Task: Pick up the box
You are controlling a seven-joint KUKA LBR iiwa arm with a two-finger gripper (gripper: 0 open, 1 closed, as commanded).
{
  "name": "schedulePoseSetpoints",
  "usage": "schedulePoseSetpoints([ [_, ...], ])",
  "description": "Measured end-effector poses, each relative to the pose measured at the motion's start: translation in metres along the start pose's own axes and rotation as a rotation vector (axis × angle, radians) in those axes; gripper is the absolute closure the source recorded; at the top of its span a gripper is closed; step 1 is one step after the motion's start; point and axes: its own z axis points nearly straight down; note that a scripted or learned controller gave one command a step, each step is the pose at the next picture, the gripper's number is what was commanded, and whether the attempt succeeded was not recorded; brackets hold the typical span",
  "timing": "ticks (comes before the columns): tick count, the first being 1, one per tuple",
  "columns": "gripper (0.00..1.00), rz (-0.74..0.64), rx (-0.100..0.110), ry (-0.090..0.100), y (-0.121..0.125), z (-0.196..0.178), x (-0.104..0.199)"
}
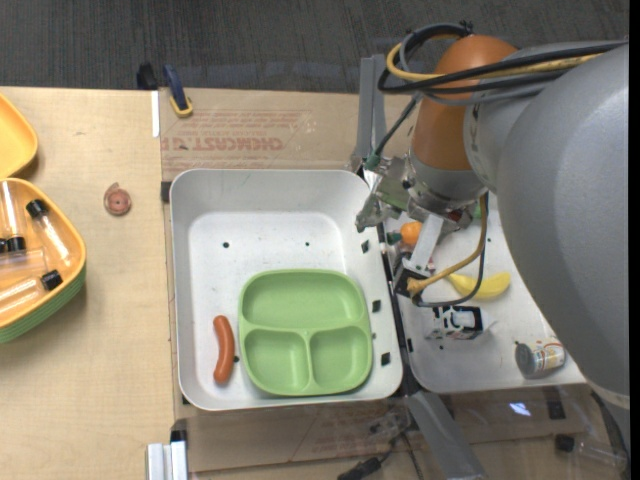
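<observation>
Dark carpet runs along the top of the camera view, and below it a tan bench point(90, 388) carries a sheet of brown cardboard point(250, 138) and two shallow white bins side by side. Left bin point(190, 268): a green divided tray point(305, 333) sits toward the near wall, with an orange-red sausage point(224, 349) lying just beside the tray's left edge. Right bin point(500, 353): a yellow banana point(482, 286) lies near the middle, a small metal can point(541, 357) rests on its side near the near edge, and something small and orange point(410, 234) shows close to the wall shared by the bins. No box can be made out — the arm covers much of this bin. The grey arm point(560, 198) with its orange band point(452, 108) reaches in from the right, and the gripper point(418, 273) hangs over the right bin's left side, close to the shared wall; whether it is spread or closed cannot be told. At the far left, a yellow tray point(30, 258) holds clear vials with black caps.
</observation>
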Motion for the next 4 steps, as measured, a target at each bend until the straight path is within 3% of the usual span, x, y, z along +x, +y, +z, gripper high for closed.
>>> schedulePoseSetpoints([
  [1, 1.0, -0.002, 0.004, -0.005, 0.0, -0.007, -0.001],
  [2, 1.0, -0.094, -0.001, 0.0, -0.04, -0.217, -0.027],
  [3, 1.0, -0.343, -0.001, 0.0, -0.003, -0.14, 0.028],
  [4, 1.0, -0.619, -0.004, 0.001, -0.065, -0.214, -0.035],
])
